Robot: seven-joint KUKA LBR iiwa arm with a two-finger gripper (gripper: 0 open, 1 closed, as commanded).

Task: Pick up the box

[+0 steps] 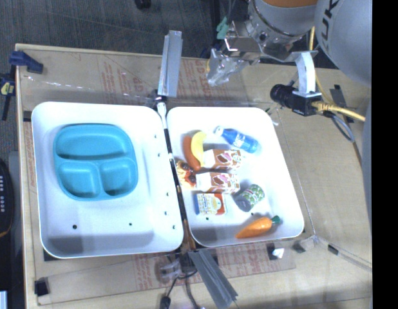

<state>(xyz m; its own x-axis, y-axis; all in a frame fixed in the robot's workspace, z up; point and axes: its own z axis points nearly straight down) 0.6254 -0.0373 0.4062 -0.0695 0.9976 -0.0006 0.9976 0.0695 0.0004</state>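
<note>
Three small boxes with red and white labels lie in the middle of the right bin (286, 172): one box (222, 158) toward the back, a second box (218, 182) below it, and a third box (210, 203) nearest the front. My gripper (221, 68) hangs high above the bench, just behind the right bin's back left corner and well apart from the boxes. Nothing shows in its grasp.
Around the boxes lie a banana (198, 147), a sausage (190, 154), a blue bottle (240, 140), a green can (250, 197) and a carrot (257, 226). The left bin (44, 224) holds a blue divided tray (96, 159). A metal bar (170, 63) stands behind the bins.
</note>
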